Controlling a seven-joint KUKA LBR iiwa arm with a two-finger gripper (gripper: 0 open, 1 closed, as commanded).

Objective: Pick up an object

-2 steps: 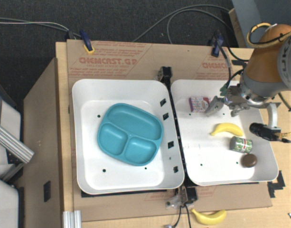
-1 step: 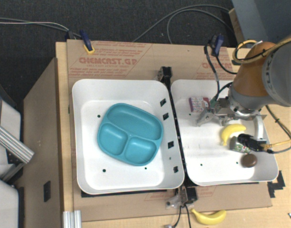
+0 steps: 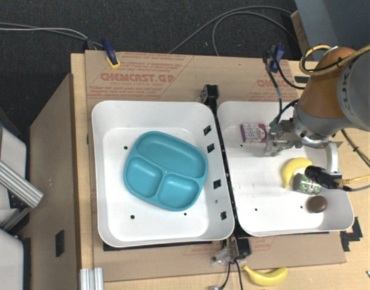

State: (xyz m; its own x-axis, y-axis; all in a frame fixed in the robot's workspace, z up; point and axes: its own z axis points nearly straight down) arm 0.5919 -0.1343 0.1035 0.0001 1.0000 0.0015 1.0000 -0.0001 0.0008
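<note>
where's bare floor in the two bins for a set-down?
Right bin: the front-left floor is bare, bordered by the divider and the brown round object. Its right side is crowded with the yellow fruit, the green can and the gripper by the purple packet. Left bin: only margins around the teal divided plate.

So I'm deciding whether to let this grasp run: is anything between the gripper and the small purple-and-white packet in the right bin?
Nothing visible. The gripper sits right beside the packet, on its right, with bare bin floor around them. The yellow object, green can and brown object lie farther toward the bin's lower right corner.
</note>
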